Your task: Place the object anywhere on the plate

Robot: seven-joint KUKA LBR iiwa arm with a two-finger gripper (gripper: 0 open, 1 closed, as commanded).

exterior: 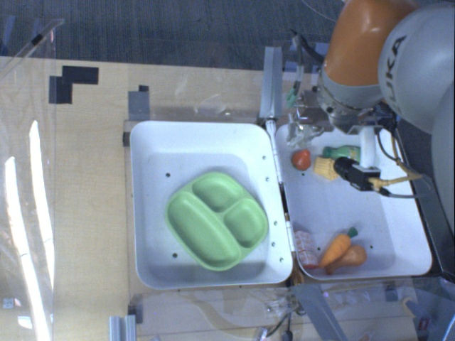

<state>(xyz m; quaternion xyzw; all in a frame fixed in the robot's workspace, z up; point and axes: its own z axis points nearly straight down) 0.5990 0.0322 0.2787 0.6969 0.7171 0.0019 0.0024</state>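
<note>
Arm reaches in from 3 o'clock, wrist with the orange band sitting over the top of the right bin (419, 258). Claw (307, 123) hangs at roughly 12 o'clock of that bin, just above the small red tomato-like object (301, 160); can't tell from this slant whether it's open or closed, and nothing is visibly in it. Likely target is the tomato, lying loose on the bin floor near the bin's left wall, just beside a yellow corn piece (325, 168) at its 3 o'clock, with a green item (341, 151) just past that. A carrot (335, 249) and a brownish piece (352, 256) sit at 6 o'clock of the same bin, well apart from the claw, next to a pale wrapped thing (304, 244). The green divided plate (217, 219) lies in the middle of the left bin (153, 144), three compartments, nothing on it. Step in hand looks like the grasp approach, so the task is early. To do it well: come straight down centred on the tomato, and keep off the corn so it doesn't get nudged or pinched along. The tomato is round and may roll, so close slowly and low. Lift high enough to clear the two bin walls between the bins, travel toward 9 o'clock, and release low over any compartment. A black cable part (355, 175) hangs near the corn; watch for snagging.
</note>
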